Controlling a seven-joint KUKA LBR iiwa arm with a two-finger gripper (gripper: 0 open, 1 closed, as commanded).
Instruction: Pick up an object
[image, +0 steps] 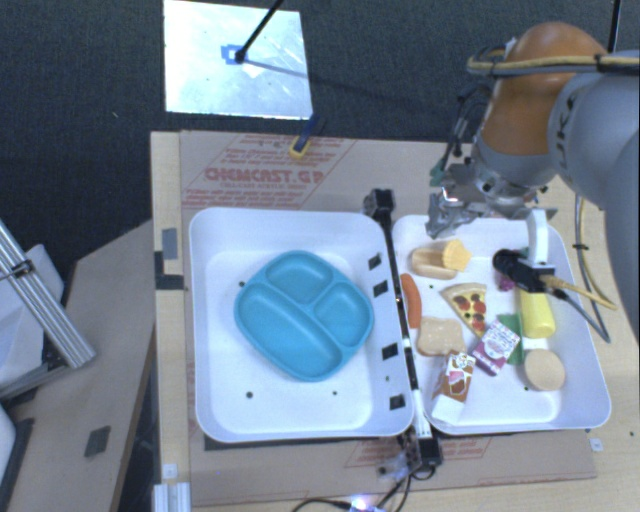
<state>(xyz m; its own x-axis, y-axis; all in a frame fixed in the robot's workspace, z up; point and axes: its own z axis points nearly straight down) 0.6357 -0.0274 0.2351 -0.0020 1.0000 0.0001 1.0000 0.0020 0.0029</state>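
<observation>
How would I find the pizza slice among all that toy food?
Look in the right bin, the one crowded with toy food. Near its middle lies the pizza slice, just below the yellow-tipped corn piece and above the bread slice. It is the only triangle there, orange with red dots.

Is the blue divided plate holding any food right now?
Empty: the blue divided plate lies flat in the left bin with all compartments bare.
</observation>
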